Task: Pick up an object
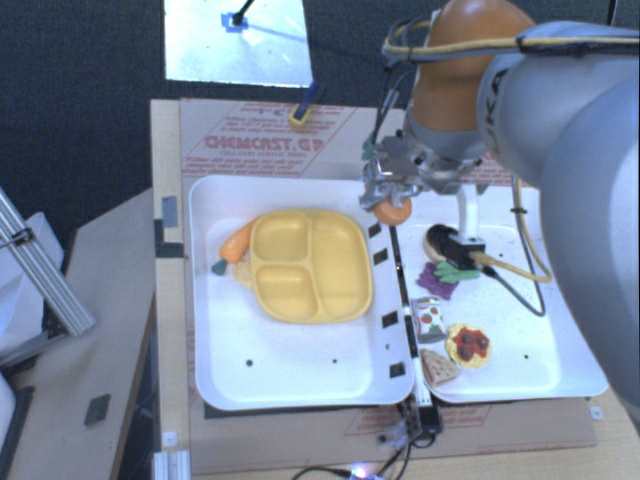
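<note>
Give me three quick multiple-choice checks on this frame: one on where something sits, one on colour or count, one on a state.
1. Where does the yellow tray sit?
A. in the left bin
B. in the right bin
C. outside the bins

2. How many compartments does the yellow tray have?
A. two
B. three
C. five

3. What lies at the gripper?
A. a purple item
B. an orange object
C. a yellow tray

Answers:
1 A: the tray rests inside the left bin, with the carrot at its upper left edge.
2 B: three hollows show.
3 B: an orange object sits right under the gripper, over the divider between the bins; whether it is gripped cannot be told.
</note>
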Robot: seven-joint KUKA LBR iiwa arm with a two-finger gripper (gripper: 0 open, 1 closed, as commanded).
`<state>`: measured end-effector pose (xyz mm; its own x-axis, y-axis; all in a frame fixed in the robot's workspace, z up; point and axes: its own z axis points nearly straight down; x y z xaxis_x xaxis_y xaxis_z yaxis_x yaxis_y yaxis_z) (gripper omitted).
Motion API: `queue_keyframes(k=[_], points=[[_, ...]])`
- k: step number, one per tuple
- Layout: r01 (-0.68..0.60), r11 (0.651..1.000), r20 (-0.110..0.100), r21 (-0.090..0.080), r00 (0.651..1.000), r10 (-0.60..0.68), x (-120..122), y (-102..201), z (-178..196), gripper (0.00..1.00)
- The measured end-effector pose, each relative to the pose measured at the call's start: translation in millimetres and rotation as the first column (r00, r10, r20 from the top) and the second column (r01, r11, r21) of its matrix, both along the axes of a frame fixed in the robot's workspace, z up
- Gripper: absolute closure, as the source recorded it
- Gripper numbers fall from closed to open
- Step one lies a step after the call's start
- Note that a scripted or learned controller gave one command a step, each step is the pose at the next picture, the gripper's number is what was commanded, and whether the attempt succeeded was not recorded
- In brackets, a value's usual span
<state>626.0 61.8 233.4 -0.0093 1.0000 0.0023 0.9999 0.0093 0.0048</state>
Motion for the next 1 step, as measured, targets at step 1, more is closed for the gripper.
queue_keyframes(k=[1], points=[[0.003, 1.000, -0.003, -0.002, 1.000, -0.003, 9.6, 18.7, -19.5, 1.00]])
